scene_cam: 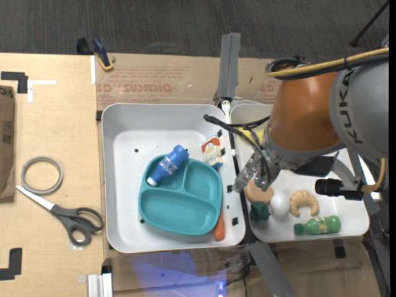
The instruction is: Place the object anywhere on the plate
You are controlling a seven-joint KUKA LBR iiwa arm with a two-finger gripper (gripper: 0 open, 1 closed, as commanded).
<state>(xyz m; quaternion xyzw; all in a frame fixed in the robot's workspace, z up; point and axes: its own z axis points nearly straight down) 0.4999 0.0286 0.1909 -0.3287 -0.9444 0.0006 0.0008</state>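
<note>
A teal divided plate [185, 206] lies in the left bin [117, 166]. A blue bottle [166, 164] rests on its side across the plate's upper left compartment. My gripper [255, 179] hangs low over the left end of the right bin [352, 228], just right of the wall between the bins. Directly under it sits a tan rounded object [260, 195], partly covered by the gripper. The grey and orange arm [309, 113] hides the back of the right bin.
A small milk carton [212, 151] stands at the plate's upper right edge, and an orange carrot [219, 227] lies by its lower right rim. The right bin holds a white egg [279, 204], a croissant [305, 202], a green bottle [317, 226] and a dark green piece [259, 211]. Scissors [65, 215] and a tape roll [41, 174] lie on the bench at left.
</note>
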